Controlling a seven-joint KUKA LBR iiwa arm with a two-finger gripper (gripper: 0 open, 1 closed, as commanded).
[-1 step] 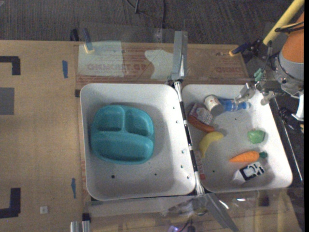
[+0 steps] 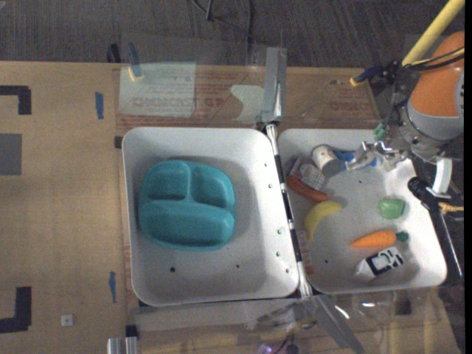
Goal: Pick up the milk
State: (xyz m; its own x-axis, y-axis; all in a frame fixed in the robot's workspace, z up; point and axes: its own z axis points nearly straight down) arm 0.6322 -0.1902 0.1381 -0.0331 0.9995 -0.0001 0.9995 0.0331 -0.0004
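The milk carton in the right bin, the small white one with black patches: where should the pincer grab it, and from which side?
The milk carton lies tipped over near the right bin's front edge, just below the carrot. Probably best to come straight down and pinch across its narrow middle, fingers on the long sides, since the carrot sits close behind it and the bin wall close in front.

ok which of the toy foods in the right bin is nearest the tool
The white cup, at the bin's top left, just left of the tool. The banana, carrot and milk lie lower.
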